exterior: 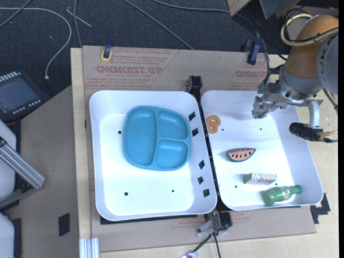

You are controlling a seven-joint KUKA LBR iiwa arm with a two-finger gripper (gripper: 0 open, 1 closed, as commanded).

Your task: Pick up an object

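Note:
The right bin (301, 144) holds a small orange pretzel (213, 123) near its left wall, a watermelon slice (240, 154) in the middle, a striped toy with a green end (260, 178) below it, and a green bottle (280, 194) at the front. My gripper (261, 110) hangs over the bin's far right part, above bare white floor, well to the right of the pretzel and above the watermelon slice in the view. Nothing shows between its fingers.
The left bin (107, 160) holds a blue divided plate (157, 137). A row of black clips (200, 165) runs along the seam between the bins. Cardboard (134, 63) lies under both bins, with cables on the dark floor beyond.

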